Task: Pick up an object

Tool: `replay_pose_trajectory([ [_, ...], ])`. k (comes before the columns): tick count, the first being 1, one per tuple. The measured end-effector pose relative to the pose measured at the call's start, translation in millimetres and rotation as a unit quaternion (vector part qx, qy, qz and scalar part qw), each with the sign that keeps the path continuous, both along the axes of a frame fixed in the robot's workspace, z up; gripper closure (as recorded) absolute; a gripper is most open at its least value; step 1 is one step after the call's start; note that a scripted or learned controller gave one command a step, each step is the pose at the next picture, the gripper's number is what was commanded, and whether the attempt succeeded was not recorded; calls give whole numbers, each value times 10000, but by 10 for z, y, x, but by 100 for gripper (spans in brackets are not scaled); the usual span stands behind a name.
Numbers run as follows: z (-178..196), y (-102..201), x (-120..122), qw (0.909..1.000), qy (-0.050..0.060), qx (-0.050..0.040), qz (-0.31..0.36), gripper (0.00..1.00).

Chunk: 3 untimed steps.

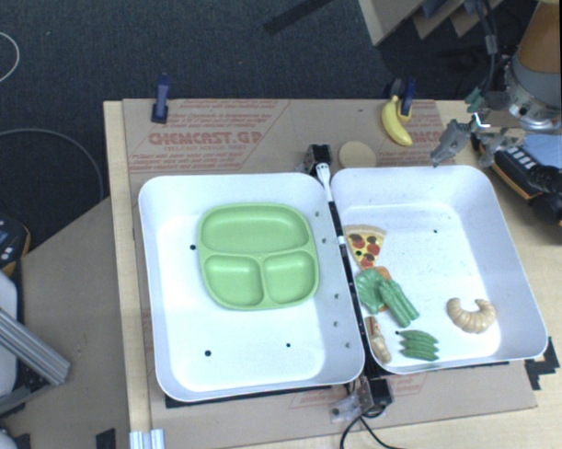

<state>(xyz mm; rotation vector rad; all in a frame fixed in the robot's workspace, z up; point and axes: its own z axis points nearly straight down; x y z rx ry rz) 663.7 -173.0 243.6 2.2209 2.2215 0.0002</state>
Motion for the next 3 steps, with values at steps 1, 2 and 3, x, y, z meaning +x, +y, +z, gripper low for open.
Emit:
replay_pose_trajectory([
  [1, -1336, 703, -701, 9999, 93, 36, 18, 0],
  [2, -1587, 724, -1290, 10000, 2, 8, -23, 0],
  [3, -536, 1451, -1674, 10000, -25, 13, 30, 0],
])
